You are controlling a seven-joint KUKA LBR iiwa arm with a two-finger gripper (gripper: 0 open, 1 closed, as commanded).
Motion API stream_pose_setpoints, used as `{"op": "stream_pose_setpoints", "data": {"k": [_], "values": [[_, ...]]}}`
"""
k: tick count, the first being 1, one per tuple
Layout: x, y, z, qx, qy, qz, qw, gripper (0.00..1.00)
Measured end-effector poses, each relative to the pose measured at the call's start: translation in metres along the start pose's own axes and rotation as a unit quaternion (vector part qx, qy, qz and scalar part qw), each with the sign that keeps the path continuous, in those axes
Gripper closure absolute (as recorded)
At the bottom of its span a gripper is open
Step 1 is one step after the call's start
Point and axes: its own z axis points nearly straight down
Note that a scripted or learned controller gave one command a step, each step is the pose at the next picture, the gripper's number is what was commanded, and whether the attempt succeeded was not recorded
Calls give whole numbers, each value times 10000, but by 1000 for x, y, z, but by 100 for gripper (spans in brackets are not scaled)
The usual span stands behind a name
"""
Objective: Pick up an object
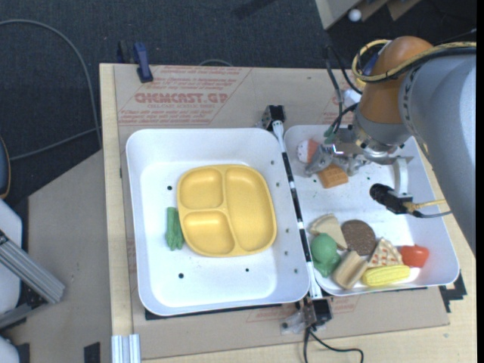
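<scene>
**Supervisor:** Report gripper status and target position.

**Operator:** I am holding the gripper (333, 161) low in the right bin (442, 225), toward its 11 o'clock corner. I am targeting the orange-brown block (333, 177), which is lying directly under the wrist. I cannot tell whether the fingers are spread or closed; the wrist is masking them, so I am claiming no grip.

**Supervisor:** Handling properties?

**Operator:** I am judging it to be a light, rigid moulded toy food piece, chunky and blunt-edged, probably smooth and somewhat slippery. I am planning to take it across its two flatter sides, at mid-height.

**Supervisor:** Surrounding items?

**Operator:** A red-and-white piece (307, 151) is lying just beside the block at its 10 o'clock. Toward 6 o'clock, a green piece (324, 250), a brown disc (359, 235), a yellow corn cob (387, 275) and a red piece (415, 255) are clustering. In the left bin (144, 203), a glossy yellow divided plate (225, 209) is sitting with a green pod (174, 228) at its 9 o'clock.
</scene>
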Motion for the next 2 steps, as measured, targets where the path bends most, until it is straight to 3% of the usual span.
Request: {"op": "stream_pose_setpoints", "data": {"k": [1, 2], "values": [[0, 1, -12, -22, -4, -6, 10000, 100], [-5, 1, -13, -36, -50, 15, 10000, 0]]}}
